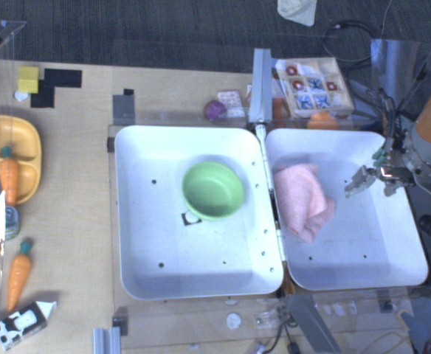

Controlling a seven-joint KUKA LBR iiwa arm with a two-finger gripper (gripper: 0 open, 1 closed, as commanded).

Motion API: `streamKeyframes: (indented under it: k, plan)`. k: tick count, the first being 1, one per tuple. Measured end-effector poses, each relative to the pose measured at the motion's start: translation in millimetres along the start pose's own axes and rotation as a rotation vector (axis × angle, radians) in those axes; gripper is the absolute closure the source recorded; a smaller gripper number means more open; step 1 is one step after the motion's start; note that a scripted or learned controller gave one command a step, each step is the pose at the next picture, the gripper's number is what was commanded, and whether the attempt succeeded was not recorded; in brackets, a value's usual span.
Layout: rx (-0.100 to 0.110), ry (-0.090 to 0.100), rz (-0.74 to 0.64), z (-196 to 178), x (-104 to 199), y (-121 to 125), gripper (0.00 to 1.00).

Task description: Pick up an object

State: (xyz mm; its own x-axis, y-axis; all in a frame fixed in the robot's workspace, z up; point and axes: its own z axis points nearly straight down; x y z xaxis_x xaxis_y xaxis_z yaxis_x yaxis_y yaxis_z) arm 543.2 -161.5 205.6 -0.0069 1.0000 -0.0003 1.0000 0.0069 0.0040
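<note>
A pink folded cloth (302, 200) lies in the right bin (363, 271), against its left wall. A green bowl (213, 189) sits upright in the middle of the left bin (156, 257), with a small dark bent piece (191, 219) just below it. My gripper (369, 186) hangs over the right side of the right bin, to the right of the cloth and apart from it. Its fingers (354, 184) are spread open with nothing between them.
A metal divider (260, 94) runs back between the bins. Behind them lie a purple ball (215, 110) and a patterned box (313, 87). At the far left are a yellow tray (20, 135), toy carrots (18, 271) and a small cow-patterned carton (23, 321).
</note>
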Motion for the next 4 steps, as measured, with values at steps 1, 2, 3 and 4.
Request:
streamKeyframes:
  k: [1, 2, 3, 4]
  plan:
    - [-0.005, -0.001, -0.059, 109, 25, 13, 0.0]
    - [-0.005, -0.003, -0.178, 115, 44, 128, 0.0]
    - [-0.01, -0.005, -0.314, 115, 59, 77, 0.0]
    - [-0.004, -0.003, -0.487, 101, 70, 12, 0.0]
